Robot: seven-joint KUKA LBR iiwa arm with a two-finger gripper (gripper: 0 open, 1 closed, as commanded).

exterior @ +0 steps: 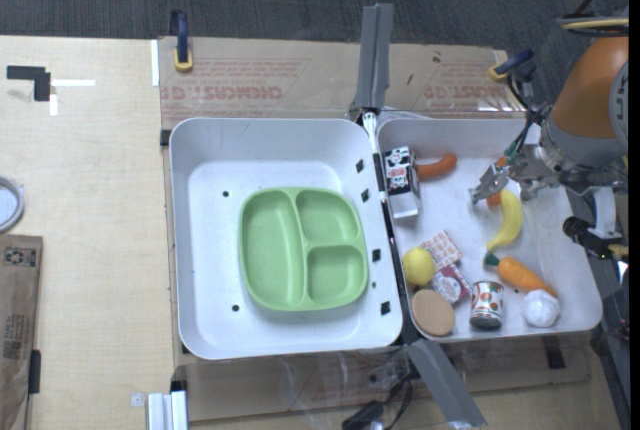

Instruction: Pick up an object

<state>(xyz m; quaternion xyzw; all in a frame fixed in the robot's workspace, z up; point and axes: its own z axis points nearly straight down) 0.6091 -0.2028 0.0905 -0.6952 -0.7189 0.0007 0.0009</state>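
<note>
The right bin (pixel 580 263) holds the loose objects. My gripper (pixel 492 188) hangs low over that bin's upper right part, just above the top end of a yellow banana (pixel 507 223). A small orange thing (pixel 496 202) peeks out right beneath the gripper, and I cannot make out whether it is being held. Left of the gripper lie a reddish sausage (pixel 436 165) and a small black-and-white milk carton (pixel 400 180). An orange carrot (pixel 521 275) and a white ball (pixel 541 309) lie toward the bin's front right.
A lemon (pixel 418 266), a red-and-white packet (pixel 440 247), a brown round cookie (pixel 433 313) and a small can (pixel 487 304) crowd the right bin's front. The left bin (pixel 200 218) bears a green divided plate (pixel 303 248). A grey post (pixel 376 58) stands behind the bins.
</note>
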